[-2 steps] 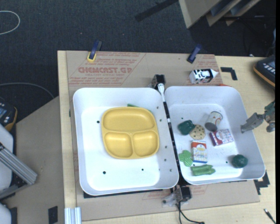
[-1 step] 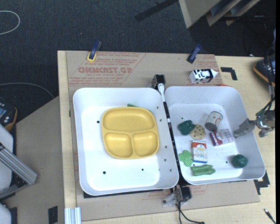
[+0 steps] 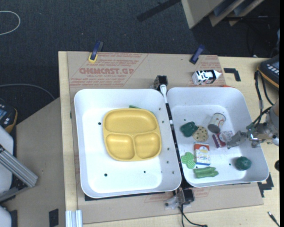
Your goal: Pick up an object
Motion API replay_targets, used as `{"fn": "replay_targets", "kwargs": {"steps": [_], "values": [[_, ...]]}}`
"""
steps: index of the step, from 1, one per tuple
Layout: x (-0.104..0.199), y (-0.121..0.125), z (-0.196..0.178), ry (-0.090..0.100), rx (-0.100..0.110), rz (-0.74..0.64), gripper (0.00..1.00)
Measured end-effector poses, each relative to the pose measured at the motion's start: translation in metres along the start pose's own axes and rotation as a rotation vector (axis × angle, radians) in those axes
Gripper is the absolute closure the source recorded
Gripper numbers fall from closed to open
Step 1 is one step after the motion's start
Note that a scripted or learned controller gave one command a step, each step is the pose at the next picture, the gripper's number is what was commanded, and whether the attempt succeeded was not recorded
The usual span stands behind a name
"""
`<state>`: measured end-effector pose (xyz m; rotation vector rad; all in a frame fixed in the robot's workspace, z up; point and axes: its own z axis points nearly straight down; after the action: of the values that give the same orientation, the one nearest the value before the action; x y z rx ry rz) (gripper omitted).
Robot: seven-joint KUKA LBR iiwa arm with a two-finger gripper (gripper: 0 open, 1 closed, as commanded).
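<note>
the claw (image 3: 234, 140), grip state unclear, hovers just right of the dark red object (image 3: 218, 141).

A pale plywood surface (image 3: 133, 68), printed with faded red lettering, stands on a dark grey carpeted floor (image 3: 66, 22). Two spring clamps grip its far edge, one blue with a yellow tip (image 3: 94, 52) and one dark blue (image 3: 196, 55). A thin pale cable (image 3: 9, 22) loops on the carpet at the upper left. A beige cardboard box (image 3: 222, 11) sits at the top right. Silver aluminium framing (image 3: 17, 169) slants in at the lower left. The light is even and soft.
</note>
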<state>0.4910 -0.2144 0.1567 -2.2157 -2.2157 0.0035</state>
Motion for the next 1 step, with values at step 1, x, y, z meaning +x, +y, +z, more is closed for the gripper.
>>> {"fn": "replay_targets", "kwargs": {"steps": [1], "values": [[0.0004,-0.0021,0.0426,-0.001,-0.003,0.0,0.0]]}}
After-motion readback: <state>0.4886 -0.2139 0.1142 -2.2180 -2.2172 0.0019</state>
